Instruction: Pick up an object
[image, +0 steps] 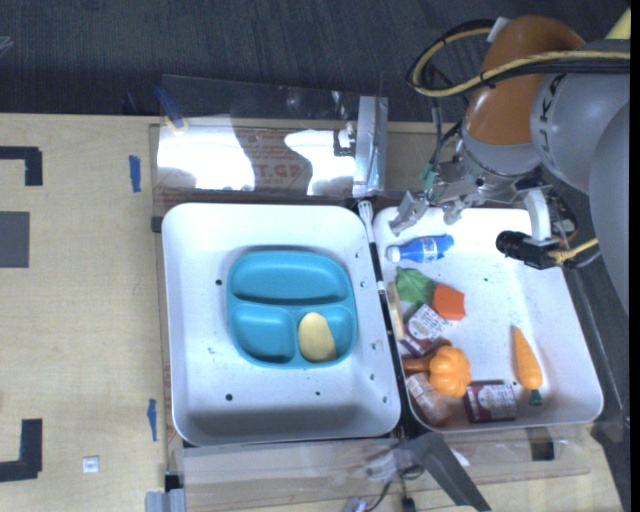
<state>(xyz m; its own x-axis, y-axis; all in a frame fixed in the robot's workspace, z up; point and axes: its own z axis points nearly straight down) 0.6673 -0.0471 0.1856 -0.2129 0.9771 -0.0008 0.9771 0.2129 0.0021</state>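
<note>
My gripper hangs over the far left corner of the right bin, its two fingers spread apart, open, with nothing between them. Just below it lies a small blue and white bottle on its side. Further down the bin's left side are a green item, an orange-red block, a small packet, an orange pumpkin and a dark red jar. A carrot lies near the right wall.
The left bin holds a blue divided tray with a yellow oval object in its lower right compartment. A clear plastic panel stands behind the bins. The arm's cables hang over the right bin's far edge.
</note>
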